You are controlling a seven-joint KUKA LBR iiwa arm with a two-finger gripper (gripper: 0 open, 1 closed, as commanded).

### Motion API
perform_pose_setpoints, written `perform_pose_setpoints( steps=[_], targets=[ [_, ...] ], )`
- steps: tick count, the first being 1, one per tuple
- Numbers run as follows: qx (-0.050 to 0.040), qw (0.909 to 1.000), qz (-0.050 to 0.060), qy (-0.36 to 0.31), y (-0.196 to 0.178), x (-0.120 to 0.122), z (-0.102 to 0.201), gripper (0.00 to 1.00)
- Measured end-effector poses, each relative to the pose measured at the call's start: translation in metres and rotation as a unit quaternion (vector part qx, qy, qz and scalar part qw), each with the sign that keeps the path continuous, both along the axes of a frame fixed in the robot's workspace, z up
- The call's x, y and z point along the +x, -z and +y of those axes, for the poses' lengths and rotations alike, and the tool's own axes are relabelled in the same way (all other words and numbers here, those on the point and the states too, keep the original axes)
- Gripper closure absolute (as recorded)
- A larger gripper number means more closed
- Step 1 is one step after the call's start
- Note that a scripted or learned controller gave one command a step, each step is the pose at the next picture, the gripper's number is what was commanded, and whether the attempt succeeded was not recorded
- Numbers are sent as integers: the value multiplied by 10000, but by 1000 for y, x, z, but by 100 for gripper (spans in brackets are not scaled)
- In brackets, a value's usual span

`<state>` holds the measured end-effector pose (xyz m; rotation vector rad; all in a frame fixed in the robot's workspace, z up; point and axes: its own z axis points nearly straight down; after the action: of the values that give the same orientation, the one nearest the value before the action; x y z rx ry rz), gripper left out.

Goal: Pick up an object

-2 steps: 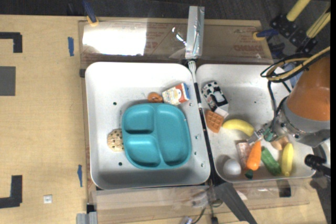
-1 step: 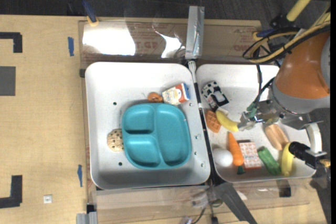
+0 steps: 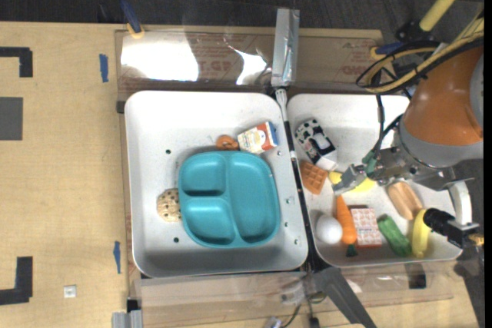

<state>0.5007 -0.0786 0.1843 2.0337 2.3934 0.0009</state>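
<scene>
My gripper [image 3: 352, 176] hangs low over the middle of the right bin [image 3: 346, 101], reaching in from the right below the orange-banded wrist. A small yellow piece [image 3: 337, 178] lies right at its tip, and I cannot tell whether it is gripped. Just left of it sits an orange waffle [image 3: 312, 177]. A carrot [image 3: 346, 220], a white egg [image 3: 329, 230] and a pink box [image 3: 364, 225] lie below the gripper. A black-and-white cow-patterned item [image 3: 314, 139] rests at the bin's upper left.
A green pickle [image 3: 393, 234], a banana [image 3: 420, 233] and a tan bread roll [image 3: 403, 198] crowd the right bin's lower right. The left bin [image 3: 154, 127] holds a teal divided plate [image 3: 228, 197], a cookie [image 3: 168, 205], a small carton [image 3: 257, 138] and an orange bit [image 3: 225, 141].
</scene>
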Motion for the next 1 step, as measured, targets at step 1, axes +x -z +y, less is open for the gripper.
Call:
perform_pose_setpoints(
  steps=[1],
  targets=[
    [-1, 9980, -14, 631, 96, -11, -30, 0]
  ],
)
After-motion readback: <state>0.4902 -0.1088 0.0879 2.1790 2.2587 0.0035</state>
